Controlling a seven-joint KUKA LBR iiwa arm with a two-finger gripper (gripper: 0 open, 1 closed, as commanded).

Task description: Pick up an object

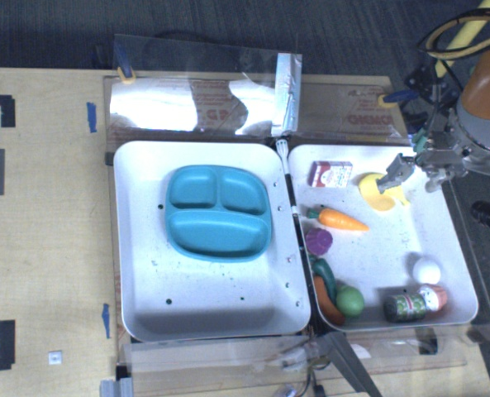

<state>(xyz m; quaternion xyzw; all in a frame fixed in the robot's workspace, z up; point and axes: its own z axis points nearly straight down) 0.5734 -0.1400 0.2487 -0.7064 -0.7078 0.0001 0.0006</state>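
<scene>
Covering part of the yellow toy [378,190], the claw [413,172] hovers, grip unclear.

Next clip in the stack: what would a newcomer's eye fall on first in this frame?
First the blue divided plate, sitting alone in the left bin. Next the colourful clutter in the right bin: an orange carrot near the middle, a purple piece by the dividing wall, and a green ball and a small bottle along the near edge. The gripper hangs over the far right corner beside a yellow object.
</scene>
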